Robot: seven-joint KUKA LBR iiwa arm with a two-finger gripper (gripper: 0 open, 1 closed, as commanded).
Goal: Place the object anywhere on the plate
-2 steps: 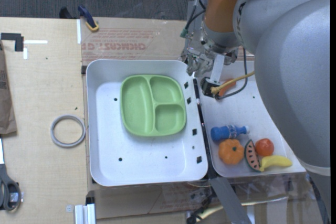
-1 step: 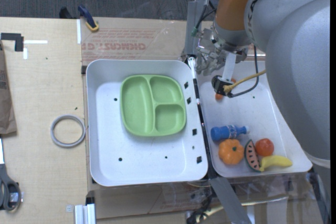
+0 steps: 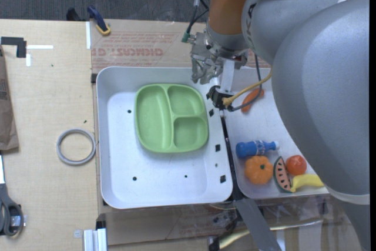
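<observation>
While hanging above the green plate's [image 3: 172,118] far rim, the jaws [image 3: 202,74] hold nothing; their opening is unclear.

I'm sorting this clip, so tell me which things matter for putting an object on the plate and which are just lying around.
For the job: green plate in the left bin; gripper; toys in the right bin: blue bottle, orange, watermelon slice, banana.

Lying about: tape ring, scissors, blue clamp.
</observation>
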